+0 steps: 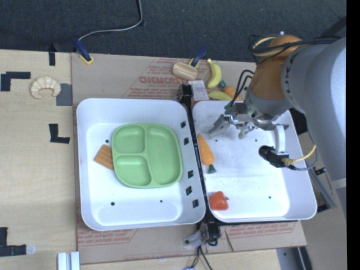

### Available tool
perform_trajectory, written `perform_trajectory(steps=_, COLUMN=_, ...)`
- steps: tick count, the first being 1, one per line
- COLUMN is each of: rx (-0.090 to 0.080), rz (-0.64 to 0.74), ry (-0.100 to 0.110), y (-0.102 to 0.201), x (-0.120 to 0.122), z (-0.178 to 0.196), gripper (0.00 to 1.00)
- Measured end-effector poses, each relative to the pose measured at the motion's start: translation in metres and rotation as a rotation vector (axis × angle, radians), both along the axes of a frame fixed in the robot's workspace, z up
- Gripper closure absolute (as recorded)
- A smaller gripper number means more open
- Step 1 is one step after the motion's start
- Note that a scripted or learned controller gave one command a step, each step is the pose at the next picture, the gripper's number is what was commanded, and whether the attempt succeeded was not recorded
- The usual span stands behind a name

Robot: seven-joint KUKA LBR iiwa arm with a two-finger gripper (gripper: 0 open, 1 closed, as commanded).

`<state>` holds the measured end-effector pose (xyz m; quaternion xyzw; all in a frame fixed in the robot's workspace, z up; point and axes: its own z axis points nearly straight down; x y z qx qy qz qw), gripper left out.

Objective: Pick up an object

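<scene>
In the right bin (281,207) an orange carrot (206,149) lies against the left wall, and a red pepper (219,201) sits near the front left corner. My gripper (229,130) hangs over the back part of this bin, to the right of the carrot and apart from it. It is open, its fingers spread with nothing between them. The left bin (95,207) holds a green divided plate (148,154) with a tan flat piece (104,157) tucked under its left edge.
Behind the bins on the cardboard lie a bread roll (184,70), a banana (214,75), another yellow fruit (221,95) and a small box (197,89). A croissant (45,86) rests on the bench at far left. A black cable plug (273,156) hangs over the right bin.
</scene>
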<state>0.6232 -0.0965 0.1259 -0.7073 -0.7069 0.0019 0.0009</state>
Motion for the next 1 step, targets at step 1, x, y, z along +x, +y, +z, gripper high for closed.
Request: perform_trajectory(steps=1, rx=-0.005, rz=0.0, ry=-0.008, y=-0.0032, x=-0.0017, z=-0.0394, gripper=0.0)
